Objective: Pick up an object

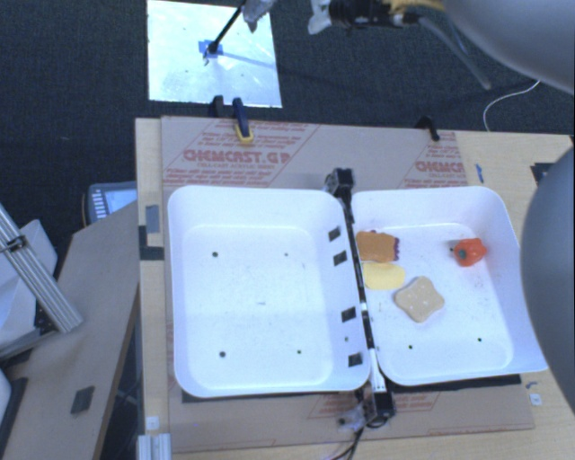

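Observation:
Several small food-like items lie in the right bin (499,226). An orange-brown toast-like piece (377,246) sits by the left wall, and a flat yellow piece (384,276) lies just below it. A tan bread slice (419,298) touches the yellow piece's lower right. An orange-red pepper-like toy (467,252) lies apart near the right wall. My gripper (258,9) is high at the top edge of the view, far beyond both bins and over the shiny plate. Nothing is visibly held in it.
The left bin (180,269) lies beside the right one, joined by a black-clipped divider (350,269). Both rest on a cardboard sheet (296,153). A shiny metal plate (214,63) lies behind. The arm's grey body (550,269) overhangs the right edge. An aluminium rail (36,278) stands at left.

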